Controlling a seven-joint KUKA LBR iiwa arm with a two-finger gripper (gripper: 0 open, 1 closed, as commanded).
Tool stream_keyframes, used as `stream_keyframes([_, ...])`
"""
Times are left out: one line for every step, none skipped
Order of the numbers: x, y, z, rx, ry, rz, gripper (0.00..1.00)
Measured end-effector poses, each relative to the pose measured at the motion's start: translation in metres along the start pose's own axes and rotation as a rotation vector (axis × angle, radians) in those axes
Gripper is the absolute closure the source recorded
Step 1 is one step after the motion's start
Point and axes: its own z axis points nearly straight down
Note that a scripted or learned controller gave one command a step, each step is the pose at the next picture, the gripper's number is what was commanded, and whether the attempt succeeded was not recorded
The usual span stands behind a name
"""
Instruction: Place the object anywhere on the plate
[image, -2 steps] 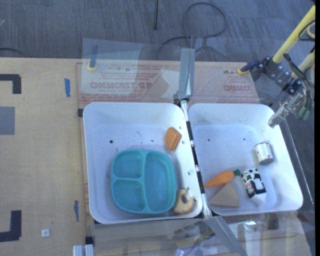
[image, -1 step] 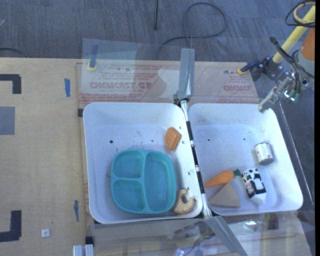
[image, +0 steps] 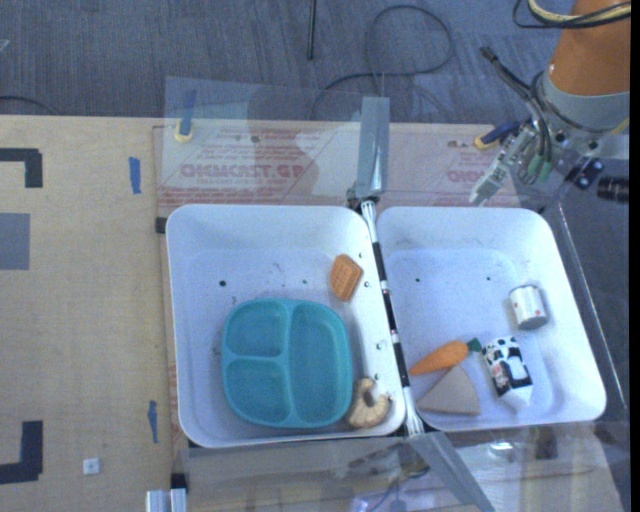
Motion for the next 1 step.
stream_keyframes([0.0487, 0.0319, -0.0133, 0.001, 0.005, -0.238, 1.0])
